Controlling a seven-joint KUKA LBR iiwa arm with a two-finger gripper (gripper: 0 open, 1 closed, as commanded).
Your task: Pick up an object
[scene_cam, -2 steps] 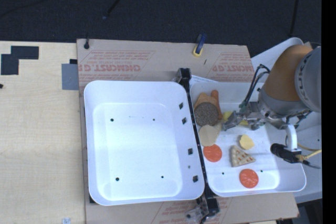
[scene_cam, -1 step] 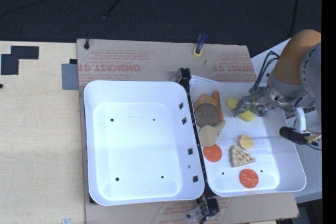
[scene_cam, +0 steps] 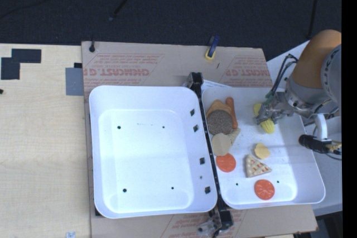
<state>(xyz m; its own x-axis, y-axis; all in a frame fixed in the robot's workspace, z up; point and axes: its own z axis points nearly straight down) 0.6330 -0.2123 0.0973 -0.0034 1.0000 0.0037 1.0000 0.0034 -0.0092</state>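
My gripper (scene_cam: pixel 269 115) is low over the upper right part of the right bin (scene_cam: pixel 304 175), at the end of the grey arm with its orange band (scene_cam: pixel 318 58). A yellow corn-like piece (scene_cam: pixel 268 126) lies right at the gripper's tip; yellow shows on both sides of it. The gripper's body hides how it meets the piece. Elsewhere in this bin lie a brown round cookie (scene_cam: pixel 219 120), an orange carrot (scene_cam: pixel 230 108), a beige piece (scene_cam: pixel 221 144), a red-orange disc (scene_cam: pixel 226 163), a waffle wedge (scene_cam: pixel 256 166), a small yellow piece (scene_cam: pixel 261 150) and another red disc (scene_cam: pixel 264 189).
The left bin (scene_cam: pixel 97 147) stands beside the right one, with a black clip strip (scene_cam: pixel 202 136) along their shared wall. Both rest on a cardboard sheet (scene_cam: pixel 145 64) on the bench. A blue and yellow clamp (scene_cam: pixel 211 48) sits at the cardboard's far edge.
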